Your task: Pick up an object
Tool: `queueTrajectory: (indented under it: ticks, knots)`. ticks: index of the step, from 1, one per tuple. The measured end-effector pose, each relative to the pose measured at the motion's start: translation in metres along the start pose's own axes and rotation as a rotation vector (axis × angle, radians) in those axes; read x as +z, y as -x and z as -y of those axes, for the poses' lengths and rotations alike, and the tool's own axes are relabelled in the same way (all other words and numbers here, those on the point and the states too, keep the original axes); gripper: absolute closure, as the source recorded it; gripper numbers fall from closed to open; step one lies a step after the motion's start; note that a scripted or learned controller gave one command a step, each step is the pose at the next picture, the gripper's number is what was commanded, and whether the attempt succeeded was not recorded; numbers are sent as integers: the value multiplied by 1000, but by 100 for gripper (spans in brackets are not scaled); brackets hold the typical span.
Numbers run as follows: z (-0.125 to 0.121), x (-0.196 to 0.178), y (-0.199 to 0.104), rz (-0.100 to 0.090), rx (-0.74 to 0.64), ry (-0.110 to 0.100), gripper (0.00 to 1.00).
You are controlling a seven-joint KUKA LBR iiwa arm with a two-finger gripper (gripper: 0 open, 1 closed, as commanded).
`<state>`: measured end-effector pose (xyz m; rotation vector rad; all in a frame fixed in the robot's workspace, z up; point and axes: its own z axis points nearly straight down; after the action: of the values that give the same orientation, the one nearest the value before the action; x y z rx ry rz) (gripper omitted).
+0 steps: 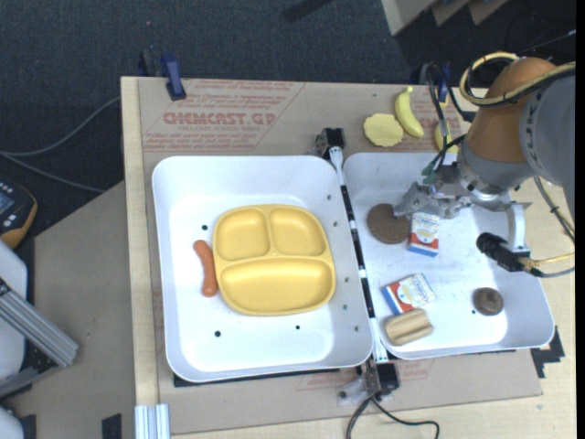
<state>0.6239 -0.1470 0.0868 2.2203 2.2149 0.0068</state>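
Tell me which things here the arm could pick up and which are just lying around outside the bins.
Pickable, in the bins:
hot dog
yellow divided plate
brown cookie
small carton, under the gripper
snack packet
bread roll
chocolate doughnut

Lying about on the bench:
banana
yellow chip

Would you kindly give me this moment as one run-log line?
arm: over right bin | gripper: above small carton, beside brown disc | grasp: none seen | left bin: yellow tray, sausage
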Motion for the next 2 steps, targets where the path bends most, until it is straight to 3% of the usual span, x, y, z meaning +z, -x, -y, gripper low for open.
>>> queueTrajectory:
  ticks: [1, 2]
  knots:
    - [51, -2, -35, 0, -1, -1, 0]
    - [49, -11, -34, 1, -1, 2, 100]
